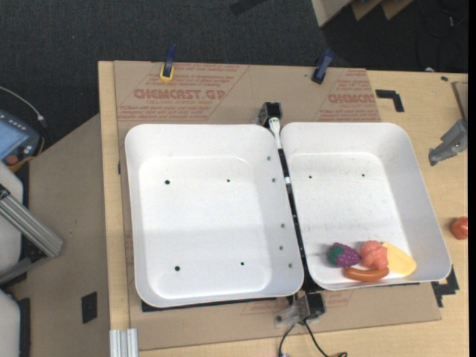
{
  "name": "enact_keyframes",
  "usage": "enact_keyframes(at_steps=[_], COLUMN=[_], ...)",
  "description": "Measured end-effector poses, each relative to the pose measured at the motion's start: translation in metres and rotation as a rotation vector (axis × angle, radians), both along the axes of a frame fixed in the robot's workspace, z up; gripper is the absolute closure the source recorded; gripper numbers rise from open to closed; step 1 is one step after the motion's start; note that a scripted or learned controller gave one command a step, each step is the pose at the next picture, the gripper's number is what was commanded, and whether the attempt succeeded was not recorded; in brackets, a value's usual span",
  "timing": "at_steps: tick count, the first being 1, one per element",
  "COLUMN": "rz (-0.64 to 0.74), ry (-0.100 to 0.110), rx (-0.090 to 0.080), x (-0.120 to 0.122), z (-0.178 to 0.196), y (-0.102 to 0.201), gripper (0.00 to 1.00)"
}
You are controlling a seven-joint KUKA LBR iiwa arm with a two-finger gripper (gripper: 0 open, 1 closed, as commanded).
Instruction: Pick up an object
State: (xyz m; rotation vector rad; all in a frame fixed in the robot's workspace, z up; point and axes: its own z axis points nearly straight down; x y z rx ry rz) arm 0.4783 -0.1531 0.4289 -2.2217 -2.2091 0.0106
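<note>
Nearest me, in the front corner of the right bin (416,192), I see a small huddle of toy food: purple grapes (343,255), an orange-red lump (375,253), a yellow piece (400,261) just beside it, and a sausage (366,274) lying along the front, touching the others. The left bin (141,199) sits beside it, the two rims meeting along the middle. Both rest on a cardboard sheet (223,88) on the worktop. Farther back on my right, a grey part of the end effector (448,144) pokes in over the cardboard, well apart from the food; whether it is spread or closed I cannot tell. Two clips (168,65) pin the sheet's far edge.
</note>
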Motion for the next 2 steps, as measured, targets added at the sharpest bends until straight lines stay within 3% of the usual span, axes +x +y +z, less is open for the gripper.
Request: enact_keyframes(at_steps=[1,2], rz=[0.009,0.006], ry=[-0.021,-0.018], rx=[-0.003,-0.004], x=[0.0017,0.0021], z=[0.0694,0.0765], y=[0.0265,0.0253], gripper=[0.00,1.00])
